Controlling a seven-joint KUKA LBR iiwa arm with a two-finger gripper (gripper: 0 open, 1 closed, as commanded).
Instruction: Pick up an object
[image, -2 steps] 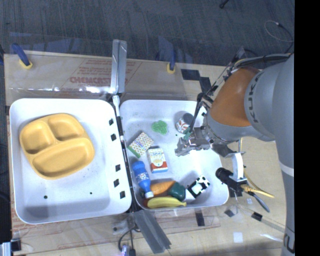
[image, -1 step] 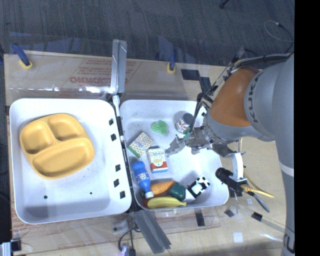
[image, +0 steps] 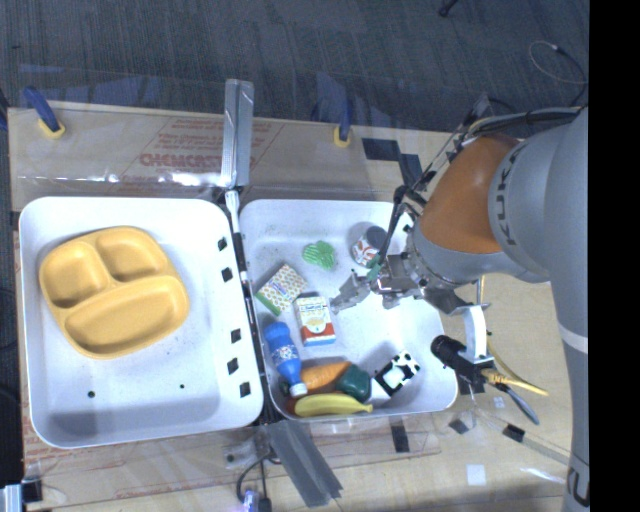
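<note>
My gripper (image: 348, 294) hangs low over the middle of the right bin (image: 425, 400), reaching in from the right under the orange-banded wrist. It sits just right of and above a small white and orange carton (image: 316, 322). A green and yellow checkered box (image: 282, 288) lies to its left. Behind it are a green leafy piece (image: 320, 253) and a small round object (image: 366, 244). I see nothing held in the gripper.
Along the right bin's front lie a blue bottle (image: 283, 352), a carrot (image: 324, 376), a banana (image: 330, 404), a dark green item (image: 355, 381) and a black and white object (image: 398, 372). The left bin (image: 60, 400) holds a yellow sectioned plate (image: 112, 290).
</note>
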